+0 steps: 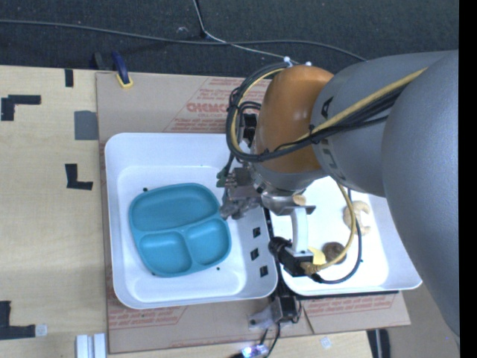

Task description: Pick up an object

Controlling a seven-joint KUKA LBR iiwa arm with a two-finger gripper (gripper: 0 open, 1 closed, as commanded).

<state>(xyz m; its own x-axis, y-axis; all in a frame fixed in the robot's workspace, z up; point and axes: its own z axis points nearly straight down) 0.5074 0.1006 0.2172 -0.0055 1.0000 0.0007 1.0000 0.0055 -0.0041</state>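
Arm (387, 125), gripper (232, 196) beside blue plate (179, 228)

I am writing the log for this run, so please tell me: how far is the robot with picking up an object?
Done: the arm has reached over the bins, above the divider. In hand: nothing visibly held; the wrist hides the gripper. Left: the whole pick. The blue divided plate lies flat in the left bin, and small objects lie in the right bin.
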